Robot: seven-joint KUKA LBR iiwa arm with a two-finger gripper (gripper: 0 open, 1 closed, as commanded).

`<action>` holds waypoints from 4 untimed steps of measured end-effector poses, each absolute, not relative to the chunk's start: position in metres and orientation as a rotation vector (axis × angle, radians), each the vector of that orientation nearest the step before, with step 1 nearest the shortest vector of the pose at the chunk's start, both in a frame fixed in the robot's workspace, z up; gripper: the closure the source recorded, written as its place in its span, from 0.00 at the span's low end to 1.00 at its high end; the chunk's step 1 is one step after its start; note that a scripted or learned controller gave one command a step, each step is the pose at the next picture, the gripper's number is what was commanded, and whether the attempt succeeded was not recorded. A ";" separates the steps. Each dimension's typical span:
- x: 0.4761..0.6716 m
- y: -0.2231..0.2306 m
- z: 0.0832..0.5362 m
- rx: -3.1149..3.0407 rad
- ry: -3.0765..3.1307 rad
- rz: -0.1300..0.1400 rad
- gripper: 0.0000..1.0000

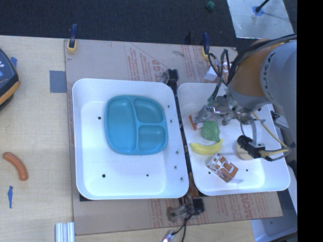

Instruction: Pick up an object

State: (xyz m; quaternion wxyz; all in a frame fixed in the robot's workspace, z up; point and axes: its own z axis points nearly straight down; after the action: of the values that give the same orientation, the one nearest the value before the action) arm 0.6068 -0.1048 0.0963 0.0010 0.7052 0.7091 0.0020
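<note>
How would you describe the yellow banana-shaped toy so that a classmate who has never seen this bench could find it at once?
Start at the right-hand shallow white bin, the one the grey arm reaches into. Near its left side lies the yellow banana-shaped toy, just below a green leafy lump and above a brown-and-white printed packet. It is the only yellow, curved thing there.

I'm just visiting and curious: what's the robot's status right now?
Hand low in the right bin, over the green toy; grip unclear. Banana and brown packet lie beside. Blue divided plate in left bin.
</note>
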 end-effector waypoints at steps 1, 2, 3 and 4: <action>0.584 -0.093 0.092 2.220 2.227 -0.006 0.00; 0.612 -0.095 0.092 2.218 2.227 -0.002 0.00; 0.592 -0.107 0.092 2.219 2.227 -0.006 0.00; 0.615 -0.094 0.092 2.218 2.228 -0.002 0.00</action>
State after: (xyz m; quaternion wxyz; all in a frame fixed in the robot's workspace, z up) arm 0.6153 -0.0937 0.0922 -0.0008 0.7055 0.7087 -0.0005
